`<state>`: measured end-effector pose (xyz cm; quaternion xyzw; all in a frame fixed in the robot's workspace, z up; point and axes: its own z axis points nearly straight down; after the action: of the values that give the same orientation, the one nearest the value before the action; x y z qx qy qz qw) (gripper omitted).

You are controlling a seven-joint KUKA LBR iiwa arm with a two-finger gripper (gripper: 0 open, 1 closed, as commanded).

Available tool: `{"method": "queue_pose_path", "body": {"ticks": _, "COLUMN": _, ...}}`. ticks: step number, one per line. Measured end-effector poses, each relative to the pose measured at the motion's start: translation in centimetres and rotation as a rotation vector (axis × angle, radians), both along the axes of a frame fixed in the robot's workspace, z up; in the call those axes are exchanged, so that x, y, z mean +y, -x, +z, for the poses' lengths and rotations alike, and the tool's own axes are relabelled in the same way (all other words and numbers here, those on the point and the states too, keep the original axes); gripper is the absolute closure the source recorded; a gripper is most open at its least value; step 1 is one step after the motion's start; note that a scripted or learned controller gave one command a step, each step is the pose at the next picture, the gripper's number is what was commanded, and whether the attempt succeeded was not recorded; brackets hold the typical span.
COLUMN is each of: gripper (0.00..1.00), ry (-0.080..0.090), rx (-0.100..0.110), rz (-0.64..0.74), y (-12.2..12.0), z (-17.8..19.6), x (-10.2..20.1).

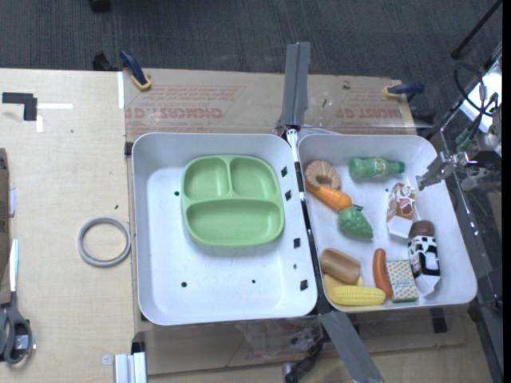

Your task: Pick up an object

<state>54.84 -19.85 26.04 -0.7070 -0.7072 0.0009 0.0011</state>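
Observation:
The right bin [447,214] holds several toy foods. A bread roll [321,171] and an orange carrot [330,195] lie by its left wall, with a green leafy vegetable [354,223] just below them. A green bottle [375,167] lies on its side at the back. A white and red carton [401,210] and a black and white carton [425,260] sit to the right. At the front lie a hot dog bun [341,265], a red sausage [382,270], a small box [402,282] and a yellow corn cob [357,295].
A green divided plate [231,200] lies in the left bin [160,278]. On the bench to the left are a tape ring [104,240] and scissors [14,325]. Clamps [136,69] hold cardboard behind the bins. Cables and a metal bracket [437,171] crowd the right bin's far right corner.

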Motion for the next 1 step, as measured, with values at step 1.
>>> {"method": "queue_pose_path", "body": {"ticks": 1, "gripper": 0.00, "ry": 0.000, "rx": 0.001, "rz": 0.011, "y": 0.88, "z": -9.51, "x": 6.62}}
